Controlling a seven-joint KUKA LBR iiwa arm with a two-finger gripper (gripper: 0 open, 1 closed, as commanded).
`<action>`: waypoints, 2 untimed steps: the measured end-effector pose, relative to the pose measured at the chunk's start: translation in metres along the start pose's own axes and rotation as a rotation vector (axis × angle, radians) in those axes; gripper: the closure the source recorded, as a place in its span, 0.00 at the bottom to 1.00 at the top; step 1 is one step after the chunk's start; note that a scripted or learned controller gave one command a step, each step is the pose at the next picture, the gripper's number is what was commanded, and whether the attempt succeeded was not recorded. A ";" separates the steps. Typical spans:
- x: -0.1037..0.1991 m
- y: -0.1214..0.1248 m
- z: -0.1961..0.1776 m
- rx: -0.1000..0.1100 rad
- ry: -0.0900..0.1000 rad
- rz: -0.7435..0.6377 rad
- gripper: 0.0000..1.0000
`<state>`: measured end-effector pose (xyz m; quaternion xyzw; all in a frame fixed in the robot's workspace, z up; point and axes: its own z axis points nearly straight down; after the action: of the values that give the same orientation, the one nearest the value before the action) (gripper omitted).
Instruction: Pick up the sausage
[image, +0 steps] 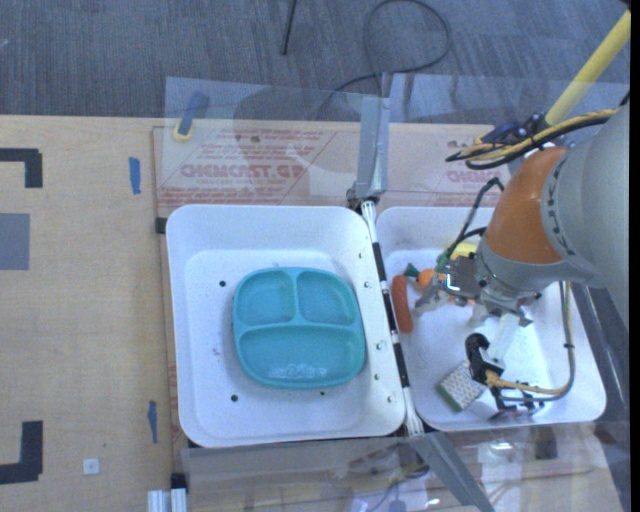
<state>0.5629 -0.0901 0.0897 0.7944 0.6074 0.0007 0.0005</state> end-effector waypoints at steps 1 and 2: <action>-0.014 -0.048 0.000 -0.009 0.004 0.201 0.00; -0.001 0.012 0.001 -0.007 0.000 0.138 0.00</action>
<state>0.5747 -0.0941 0.0887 0.8343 0.5513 0.0030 0.0033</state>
